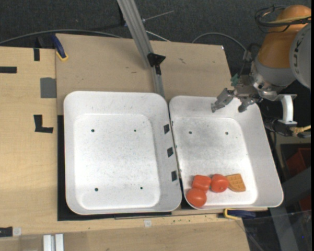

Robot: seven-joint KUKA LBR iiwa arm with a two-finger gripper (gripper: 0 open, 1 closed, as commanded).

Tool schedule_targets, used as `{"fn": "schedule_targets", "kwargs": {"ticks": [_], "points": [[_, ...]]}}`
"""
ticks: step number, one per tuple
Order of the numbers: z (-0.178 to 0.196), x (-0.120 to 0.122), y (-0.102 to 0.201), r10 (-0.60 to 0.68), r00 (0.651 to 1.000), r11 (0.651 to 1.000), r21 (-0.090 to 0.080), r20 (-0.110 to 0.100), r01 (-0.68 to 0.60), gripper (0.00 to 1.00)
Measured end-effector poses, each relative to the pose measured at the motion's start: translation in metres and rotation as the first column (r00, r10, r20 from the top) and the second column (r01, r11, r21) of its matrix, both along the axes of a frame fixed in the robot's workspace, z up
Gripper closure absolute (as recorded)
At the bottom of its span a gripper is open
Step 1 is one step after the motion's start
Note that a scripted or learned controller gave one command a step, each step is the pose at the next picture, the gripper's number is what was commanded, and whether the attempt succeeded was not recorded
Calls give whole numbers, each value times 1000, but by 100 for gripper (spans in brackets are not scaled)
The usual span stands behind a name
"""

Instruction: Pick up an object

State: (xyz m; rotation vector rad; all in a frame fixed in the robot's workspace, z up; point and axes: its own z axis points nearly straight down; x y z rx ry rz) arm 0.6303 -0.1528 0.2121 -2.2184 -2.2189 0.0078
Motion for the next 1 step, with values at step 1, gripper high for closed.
{"fn": "schedule_targets", "kwargs": {"ticks": [1], "points": [[-65, 2, 1, 1, 1000, 1000, 1, -2, -1, 0]]}}
